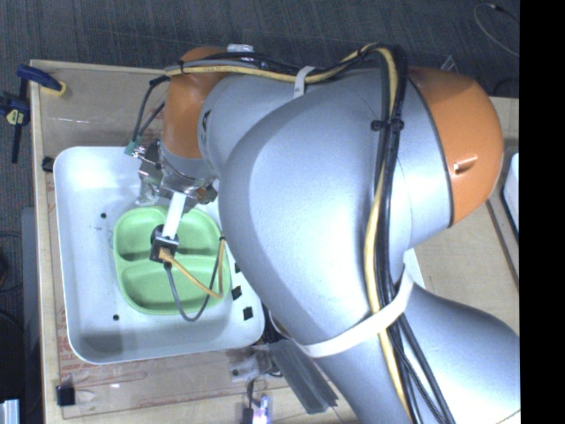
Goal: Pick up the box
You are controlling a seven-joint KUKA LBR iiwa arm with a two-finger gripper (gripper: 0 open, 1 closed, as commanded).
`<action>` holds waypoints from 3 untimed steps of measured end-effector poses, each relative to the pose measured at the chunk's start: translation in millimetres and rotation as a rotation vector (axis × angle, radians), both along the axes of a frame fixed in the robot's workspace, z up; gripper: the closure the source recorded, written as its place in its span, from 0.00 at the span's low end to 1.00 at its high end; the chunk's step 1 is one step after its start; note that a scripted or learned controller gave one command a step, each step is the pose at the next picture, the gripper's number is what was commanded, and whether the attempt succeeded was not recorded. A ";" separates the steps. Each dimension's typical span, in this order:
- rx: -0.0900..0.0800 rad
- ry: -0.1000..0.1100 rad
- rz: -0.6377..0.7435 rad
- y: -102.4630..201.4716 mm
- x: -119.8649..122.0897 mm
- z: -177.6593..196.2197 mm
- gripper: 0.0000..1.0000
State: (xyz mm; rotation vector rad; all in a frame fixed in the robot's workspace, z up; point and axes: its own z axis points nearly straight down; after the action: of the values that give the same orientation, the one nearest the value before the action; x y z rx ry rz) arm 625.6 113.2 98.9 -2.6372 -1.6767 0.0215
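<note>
Dark grey carpet (265,7) surrounds the pale wooden bench (97,95), where a grey KUKA arm with an orange band above its wrist (335,210) reaches in from the right and covers much of the scene. The shallow white left bin (88,325) sits toward the bench's left edge. In it lies the pale green plastic box (146,285), shallow, round-cornered and split into compartments. The box rests flat on the bin floor, closer to the bin's right edge than its left and roughly midway between its upper and lower edges. The two-finger gripper (166,184) hangs over the box's upper rim, pointing down into the bin. Whether it is open or closed cannot be told from here, and nothing can be seen in its hold. A blue clamp (42,78) grips the bench's upper left corner. A sliver of the white right bin (510,197) shows beyond the arm.
</note>
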 end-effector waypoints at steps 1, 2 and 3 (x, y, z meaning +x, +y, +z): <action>-0.006 -0.013 -0.120 -70.7 -4.3 91.7 1.00; -0.006 -0.008 -0.170 2.8 -25.4 38.6 1.00; -0.002 -0.053 -0.180 8.0 -64.6 3.3 1.00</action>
State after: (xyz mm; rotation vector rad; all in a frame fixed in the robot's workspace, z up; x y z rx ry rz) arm 561.0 121.2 102.2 -2.8022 -1.4467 -0.0501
